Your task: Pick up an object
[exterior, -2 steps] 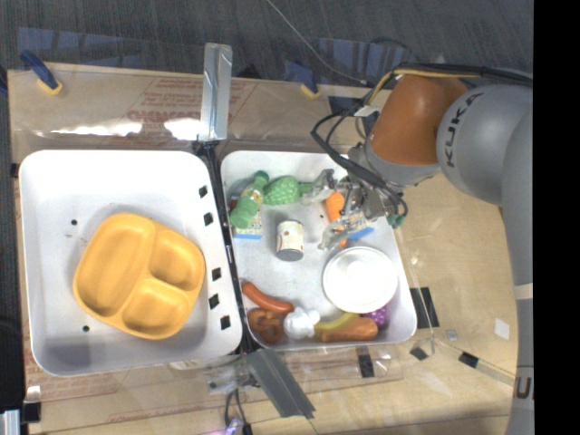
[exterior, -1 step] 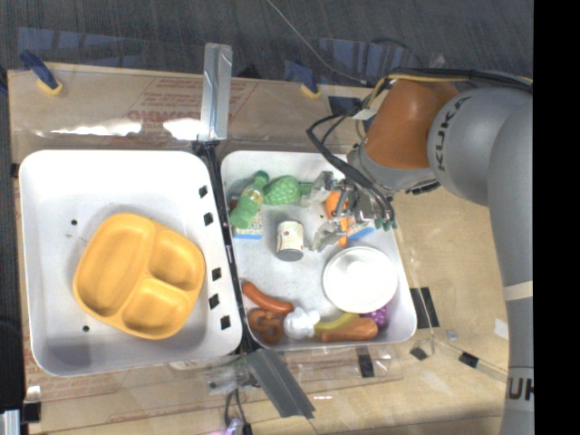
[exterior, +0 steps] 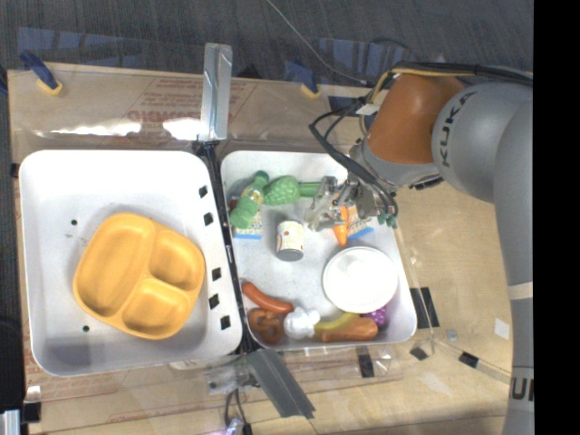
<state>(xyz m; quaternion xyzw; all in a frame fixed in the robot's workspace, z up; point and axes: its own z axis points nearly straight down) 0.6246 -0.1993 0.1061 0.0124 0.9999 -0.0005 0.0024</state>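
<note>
Gripper point(exterior: 337, 205) is reaching into the right bin point(exterior: 399, 270) near its right edge, toward the far right corner. Grey arm point(exterior: 489, 143) is coming in from the right, orange band point(exterior: 408, 120) sitting above the wrist, wrist tilting down and left into the bin. Metal gripper parts are overlapping clutter, so open or closed: cannot tell. Nothing is visibly sitting in its grasp.

2 white bins are sitting side by side. Left bin point(exterior: 36, 243) is carrying 1 yellow divided plate point(exterior: 138, 275), 3 compartments, lying about mid-bin.

Right bin count: 1 green bottle point(exterior: 246, 208) by the far left corner, long axis running roughly far-to-near, cap end pointing toward the far edge. 1 green bumpy toy point(exterior: 288, 189) is lying beside it along the far edge, long axis running left-right, one end reaching toward the gripper. 1 small white cup point(exterior: 290, 240) is lying on its side mid-bin. 1 orange carrot-like piece point(exterior: 341, 234) is sitting just below the gripper, touching or nearly touching it. 1 white round bowl point(exterior: 361, 279) is sitting by the right edge. Along the near edge: 1 red sausage point(exterior: 265, 297), long axis slanting left-right, 1 brown piece point(exterior: 265, 326), 1 white figure point(exterior: 301, 323), 1 hot dog-like piece point(exterior: 349, 328), 1 purple bit point(exterior: 380, 316) at the near right corner.
</note>
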